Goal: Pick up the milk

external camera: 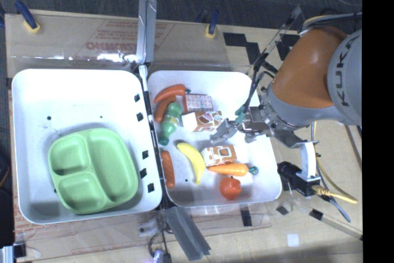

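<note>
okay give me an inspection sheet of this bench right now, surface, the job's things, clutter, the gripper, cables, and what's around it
Surface: two shallow white bins side by side, left bin and right bin, on a bench lined with cardboard.
Job's things: several small cartons lie in the right bin; which is the milk is too small to tell.
Clutter: banana, carrot, tomato, sausages and a green bottle in the right bin; green divided tray in the left bin.
Gripper: the gripper sits low over the cartons; finger state unclear.
Cables: yellow cable beside the right bin.
Surroundings: blue clamps on the bench's far edge; dark floor behind.
</note>
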`<state>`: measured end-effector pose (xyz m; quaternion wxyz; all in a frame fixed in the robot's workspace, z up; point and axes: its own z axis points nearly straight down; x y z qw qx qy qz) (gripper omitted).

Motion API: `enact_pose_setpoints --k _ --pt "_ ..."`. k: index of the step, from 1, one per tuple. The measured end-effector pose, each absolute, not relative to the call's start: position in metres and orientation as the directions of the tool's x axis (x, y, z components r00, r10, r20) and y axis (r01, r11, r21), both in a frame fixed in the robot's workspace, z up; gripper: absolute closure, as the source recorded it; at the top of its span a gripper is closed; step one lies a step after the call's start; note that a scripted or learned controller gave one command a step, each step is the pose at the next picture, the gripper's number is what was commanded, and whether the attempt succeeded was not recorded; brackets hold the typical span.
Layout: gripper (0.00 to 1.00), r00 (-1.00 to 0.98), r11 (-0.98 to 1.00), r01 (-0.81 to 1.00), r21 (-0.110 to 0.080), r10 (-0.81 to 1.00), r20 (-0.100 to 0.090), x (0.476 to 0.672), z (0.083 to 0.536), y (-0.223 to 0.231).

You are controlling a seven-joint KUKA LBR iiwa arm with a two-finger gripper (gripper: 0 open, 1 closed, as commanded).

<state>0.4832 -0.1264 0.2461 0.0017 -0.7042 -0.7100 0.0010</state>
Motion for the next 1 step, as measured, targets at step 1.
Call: enact_pose_setpoints --k 1 --pt "0.00 0.057 -0.057 0.998 -0.001 0.998 0.000 0.5515 0.2933 -0.1114"
